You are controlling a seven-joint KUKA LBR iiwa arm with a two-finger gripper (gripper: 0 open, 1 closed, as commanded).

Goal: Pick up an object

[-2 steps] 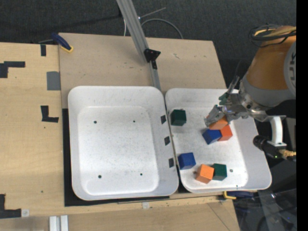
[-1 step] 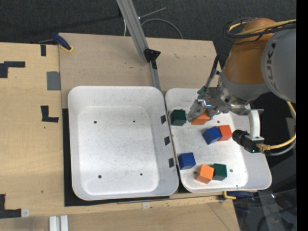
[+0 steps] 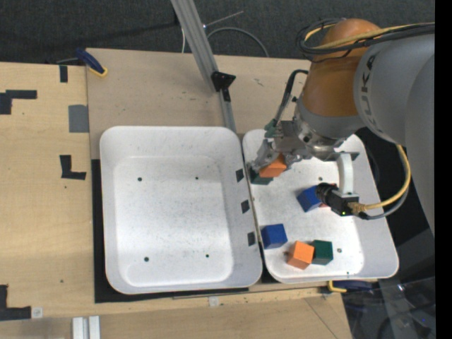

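Observation:
My gripper hangs over the upper left corner of the right bin, close to the wall shared with the left bin. An orange block sits between its fingertips, and the fingers are shut on it. Just below that block a small dark green piece shows against the bin floor. The grey arm and its orange band cover the bin's far end.
Loose in the right bin lie a blue block, a second blue block, an orange block and a green block. The left bin stands alongside. A metal pole slants down at the back.

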